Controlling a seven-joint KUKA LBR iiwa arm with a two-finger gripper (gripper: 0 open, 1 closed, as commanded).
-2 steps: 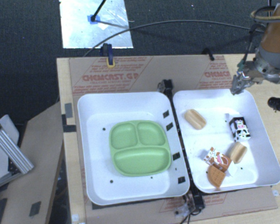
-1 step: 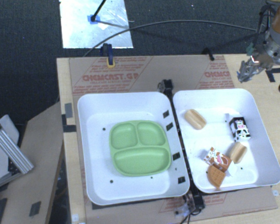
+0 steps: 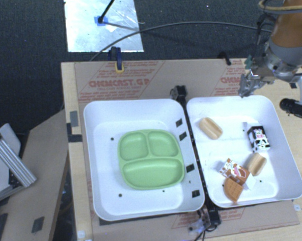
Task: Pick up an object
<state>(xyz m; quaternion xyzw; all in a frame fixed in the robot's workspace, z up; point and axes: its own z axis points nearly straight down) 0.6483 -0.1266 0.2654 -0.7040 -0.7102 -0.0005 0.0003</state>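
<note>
1. While the grey arm with its orange band (image 3: 288,30) reaches in from the upper right of the frame, its pincer (image 3: 247,88) hangs over the far rim of the right-hand bin (image 3: 284,134), near that bin's upper right corner; whether it is open or closed cannot be told at this size, and nothing can be seen in it.
2. Below the pincer, well apart from it, a small black-and-white carton (image 3: 259,138) lies near the right side of the same bin.
3. A tan bread-like roll (image 3: 210,127) lies toward the bin's upper left, apart from the other pieces.
4. In the lower part of the bin, a second tan roll (image 3: 256,163) lies just beside a red-and-white packet (image 3: 234,170), and an orange-brown wedge (image 3: 233,189) sits just below the packet, touching or nearly touching it.
5. In the left-hand bin (image 3: 102,161), at the centre of the frame, a green divided plate (image 3: 151,159) with three compartments lies flat.
6. Both bins rest on a cardboard sheet (image 3: 133,80) printed with red lettering, with a blue-and-yellow clamp (image 3: 117,59) at its far edge.
7. A shiny foil square (image 3: 101,22) lies on dark flooring at the upper left of the frame.
</note>
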